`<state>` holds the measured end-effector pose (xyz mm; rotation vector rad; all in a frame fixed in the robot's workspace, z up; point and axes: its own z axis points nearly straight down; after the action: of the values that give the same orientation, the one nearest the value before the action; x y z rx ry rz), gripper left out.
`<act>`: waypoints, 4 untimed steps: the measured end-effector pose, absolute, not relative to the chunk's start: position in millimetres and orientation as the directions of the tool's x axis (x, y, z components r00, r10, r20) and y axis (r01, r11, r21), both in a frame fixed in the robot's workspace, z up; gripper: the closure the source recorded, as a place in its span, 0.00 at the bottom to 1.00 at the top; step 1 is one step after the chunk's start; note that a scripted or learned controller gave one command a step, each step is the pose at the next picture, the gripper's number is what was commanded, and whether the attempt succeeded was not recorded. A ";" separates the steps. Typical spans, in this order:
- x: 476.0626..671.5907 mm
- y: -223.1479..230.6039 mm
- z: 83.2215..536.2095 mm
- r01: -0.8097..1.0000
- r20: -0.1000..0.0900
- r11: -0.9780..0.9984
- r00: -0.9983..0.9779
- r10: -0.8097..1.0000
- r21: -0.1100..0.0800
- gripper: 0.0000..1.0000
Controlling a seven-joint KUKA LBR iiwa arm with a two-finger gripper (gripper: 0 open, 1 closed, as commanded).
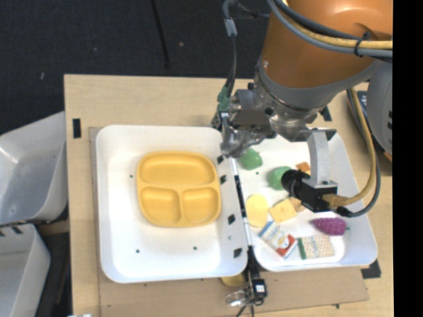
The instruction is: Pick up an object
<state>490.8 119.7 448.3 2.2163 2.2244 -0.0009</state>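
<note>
Nearest the camera, along the right bin's (360,253) front rim, small flat packets (317,246) and a red-and-white carton (284,243) are noted, with a purple piece (329,226) beside them. Behind these, a yellow disc (257,208) and a yellow wedge (284,211) are seen, then a green object (278,176) and another green piece (250,158). The tool (232,144) is held low at the divider between the bins, just beside that second green piece; whether it is spread or pressed together cannot be told. No object is seen held. The step is judged to be the approach; next, a descent onto one item is called for. Room is tight against the divider. The left bin (119,256) carries a yellow compartment tray (178,188), with bare floor around it. The counter (145,94) lies beyond.
</note>
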 end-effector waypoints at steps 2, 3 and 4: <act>490.2 92.0 324.6 1.000 -0.002 0.001 -0.001 1.000 -0.004 0.00; 491.3 91.3 333.2 1.000 -0.004 0.004 -0.004 1.000 -0.008 1.00; 491.3 91.3 333.0 1.000 -0.004 0.004 -0.004 1.000 -0.008 0.00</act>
<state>491.3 91.3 333.0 2.2196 2.2277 -0.0127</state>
